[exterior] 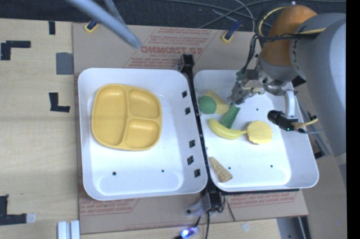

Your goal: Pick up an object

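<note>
- Camera view: two white bins sit side by side on a cardboard sheet; the left bin [101, 176] holds a yellow divided plate [126, 117] in its far half.
- The right bin [281, 167] holds the loose objects, gathered in its left and middle part.
- A green ball [207, 104] lies near the bin's left wall, touching a pale yellow piece [216, 99] just behind it.
- A dark green block [229, 116] lies tilted just right of the ball, its near end meeting a banana [226, 131].
- A round yellow piece [259, 132] lies just right of the banana's tip.
- A tan cone [220, 169] lies alone nearer the front, close to the left wall.
- The arm [315, 69] reaches in from the right, its orange band at the far side.
- The gripper [242, 90] hangs over the far part of the right bin, just above and right of the green block; how far its jaws stand apart cannot be told, and nothing is seen held in it.
</note>
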### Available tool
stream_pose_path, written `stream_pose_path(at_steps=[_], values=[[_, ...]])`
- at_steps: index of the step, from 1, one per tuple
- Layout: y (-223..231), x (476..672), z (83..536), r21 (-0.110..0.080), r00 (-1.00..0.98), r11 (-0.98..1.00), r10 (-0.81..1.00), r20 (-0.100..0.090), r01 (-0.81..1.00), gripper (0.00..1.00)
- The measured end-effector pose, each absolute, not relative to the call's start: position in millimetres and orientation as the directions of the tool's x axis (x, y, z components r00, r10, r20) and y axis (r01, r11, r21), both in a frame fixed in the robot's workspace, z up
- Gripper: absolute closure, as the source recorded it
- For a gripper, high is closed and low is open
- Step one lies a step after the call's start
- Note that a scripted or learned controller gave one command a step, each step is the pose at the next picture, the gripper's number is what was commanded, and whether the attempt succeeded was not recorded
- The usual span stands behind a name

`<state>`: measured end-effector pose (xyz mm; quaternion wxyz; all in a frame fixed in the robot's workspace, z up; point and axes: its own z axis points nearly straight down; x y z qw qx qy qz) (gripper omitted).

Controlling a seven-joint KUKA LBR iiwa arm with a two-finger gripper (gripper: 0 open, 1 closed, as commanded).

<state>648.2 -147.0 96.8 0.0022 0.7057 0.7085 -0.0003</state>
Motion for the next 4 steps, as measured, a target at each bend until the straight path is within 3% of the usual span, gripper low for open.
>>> stream_pose_path(at_steps=[3,4], values=[[-134,648.6,273,0.003,-0.002,0.002,1.000,-0.001,1.000,1.00],[-82,647.6,254,-0.003,-0.005,0.005,1.000,0.001,1.000,1.00]])
